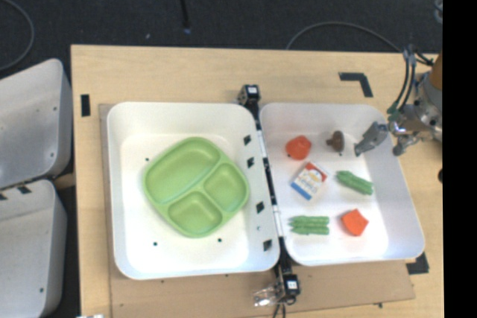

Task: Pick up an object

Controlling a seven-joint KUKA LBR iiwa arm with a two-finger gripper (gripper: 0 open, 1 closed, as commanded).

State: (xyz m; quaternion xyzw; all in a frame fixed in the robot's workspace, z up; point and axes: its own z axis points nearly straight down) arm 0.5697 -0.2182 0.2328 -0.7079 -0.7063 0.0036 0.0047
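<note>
In the right bin [387, 234] lie several small objects: an orange-red block [298, 147], a small brown piece [336, 139], a white box with a coloured print [308, 181], a green pod [354, 182], a green bean bundle [308, 225] and an orange block [355, 222]. My gripper [384, 139] hangs over the bin's upper right edge, to the right of the brown piece. Its two fingers [368, 138] stand apart with nothing between them.
The left bin [127, 249] holds a green three-compartment plate [195, 186]. A divider with black clips [261, 182] runs between the bins. Cables cross the dark floor behind the bench. White chairs [30, 130] stand at the left.
</note>
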